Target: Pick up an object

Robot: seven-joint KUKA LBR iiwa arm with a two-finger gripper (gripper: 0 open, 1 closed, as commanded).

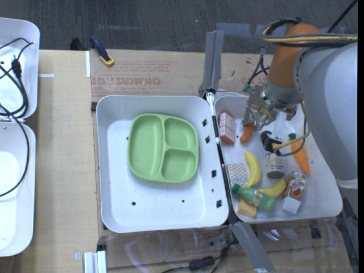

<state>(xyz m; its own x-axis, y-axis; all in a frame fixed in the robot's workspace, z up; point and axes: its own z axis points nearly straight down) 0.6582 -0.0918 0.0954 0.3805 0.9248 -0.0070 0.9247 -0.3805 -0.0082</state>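
Mirrored red print, too faint to be read with confidence, is seen on the cardboard sheet (148, 75) laid over the worktop (62, 152) behind the bins. The labels on the small cartons cannot be read. The worktop is of pale wood, with dark carpet (142, 10) behind it.

Two white bins are counted. In the left bin (114, 209) one green divided plate (164, 148) is lying near the middle. In the right bin (324, 206) are seen two bananas (253, 168), two carrots (301, 159), one red-and-white carton (227, 128) by the left wall, one small can (275, 165), one green bottle (256, 195) and one further carton (294, 192) toward the front right corner. One blue-and-yellow clamp (101, 51) is lying at the worktop's back edge.

The pincer (257, 119) is lowered into the back of the right bin, just beside the smaller carrot (246, 132); whether its fingers are apart or together cannot be told.
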